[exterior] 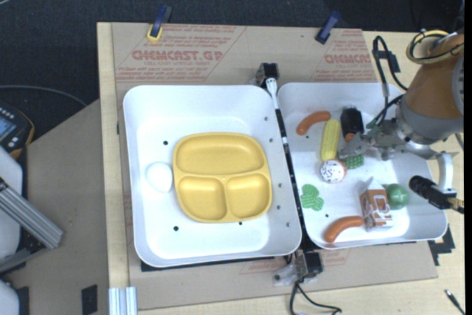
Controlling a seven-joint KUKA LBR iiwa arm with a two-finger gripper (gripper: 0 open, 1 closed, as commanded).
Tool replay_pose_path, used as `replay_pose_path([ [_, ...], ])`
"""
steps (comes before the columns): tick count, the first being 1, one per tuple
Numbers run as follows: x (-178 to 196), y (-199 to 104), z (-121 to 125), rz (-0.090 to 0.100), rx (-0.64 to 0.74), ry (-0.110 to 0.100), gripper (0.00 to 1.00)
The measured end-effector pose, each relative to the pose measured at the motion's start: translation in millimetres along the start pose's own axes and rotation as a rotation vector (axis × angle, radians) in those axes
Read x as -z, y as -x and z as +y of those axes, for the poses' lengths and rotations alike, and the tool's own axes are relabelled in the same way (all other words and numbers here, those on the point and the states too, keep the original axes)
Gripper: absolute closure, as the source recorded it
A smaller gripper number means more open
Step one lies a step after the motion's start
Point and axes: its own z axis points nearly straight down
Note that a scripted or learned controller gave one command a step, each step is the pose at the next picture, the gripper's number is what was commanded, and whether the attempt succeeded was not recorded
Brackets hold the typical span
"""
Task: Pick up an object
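Cardboard-covered worktop, crowded right bin. Jaws low among corn cob, green toy, speckled ball; spread or pinching, can't tell. Risk: shoving neighbours aside, closing on nothing.

Both bins are plain white, sitting on tan board with red lettering. Left one's got a yellow tray and a white egg. Right side is more colourful: two orange sausages, yellow corn, a white ball with coloured speckles, a green leafy bit, a green round thing, and an orange-and-white box. Arm is orange over grey.
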Motion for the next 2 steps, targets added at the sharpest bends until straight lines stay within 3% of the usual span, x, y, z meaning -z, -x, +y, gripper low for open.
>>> replay_pose_path([
  [1,14,-1,4,-0.002,0.001,0.014,1.00],
  [2,65,-11,8,-0.007,0.001,0.005,1.00],
])
